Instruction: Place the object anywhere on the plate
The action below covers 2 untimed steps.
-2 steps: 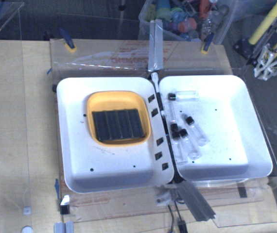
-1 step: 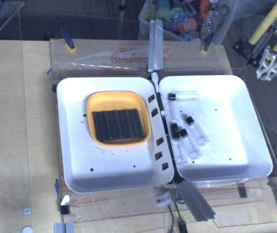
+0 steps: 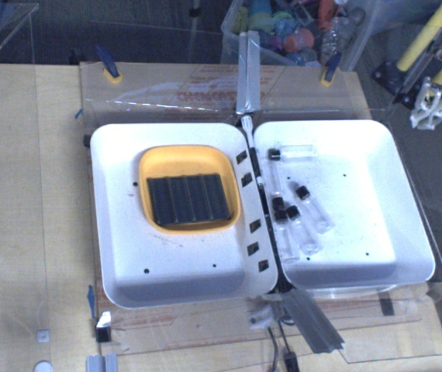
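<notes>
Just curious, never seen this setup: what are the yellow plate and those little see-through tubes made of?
The plate looks like matte yellow plastic, evenly coloured, with a dark ribbed insert. The tubes seem to be clear plastic or glass with black caps; the see-through bodies suggest that, but I cannot tell which.

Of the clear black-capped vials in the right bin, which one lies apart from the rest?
The vial nearest the bin's far edge. It lies alone, crosswise, with its black cap toward the divider. The other vials cluster together closer to the camera, beside the divider.
</notes>
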Motion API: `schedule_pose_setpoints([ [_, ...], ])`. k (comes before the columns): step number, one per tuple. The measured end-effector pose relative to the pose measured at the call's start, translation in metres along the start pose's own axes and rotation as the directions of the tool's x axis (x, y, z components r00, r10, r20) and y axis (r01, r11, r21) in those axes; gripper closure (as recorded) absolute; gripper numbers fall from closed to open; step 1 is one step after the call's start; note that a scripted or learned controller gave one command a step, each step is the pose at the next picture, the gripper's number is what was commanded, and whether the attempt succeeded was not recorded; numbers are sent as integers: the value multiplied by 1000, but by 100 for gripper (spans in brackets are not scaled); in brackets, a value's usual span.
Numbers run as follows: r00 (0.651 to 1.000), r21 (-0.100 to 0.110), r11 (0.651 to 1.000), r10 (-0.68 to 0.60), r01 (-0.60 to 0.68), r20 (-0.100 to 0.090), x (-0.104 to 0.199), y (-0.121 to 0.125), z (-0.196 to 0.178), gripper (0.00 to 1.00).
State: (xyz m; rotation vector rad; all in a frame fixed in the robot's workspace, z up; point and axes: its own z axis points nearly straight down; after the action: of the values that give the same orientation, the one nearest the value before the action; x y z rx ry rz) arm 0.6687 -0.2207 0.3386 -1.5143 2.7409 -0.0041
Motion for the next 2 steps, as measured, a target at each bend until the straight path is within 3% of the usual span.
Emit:
schedule_pose_setpoints([
  [1, 962, -1, 962, -271, 271, 1, 0, 0, -9, 100],
  [2, 900, -7, 900, -435, 435, 2, 0, 1, 3, 100],
])
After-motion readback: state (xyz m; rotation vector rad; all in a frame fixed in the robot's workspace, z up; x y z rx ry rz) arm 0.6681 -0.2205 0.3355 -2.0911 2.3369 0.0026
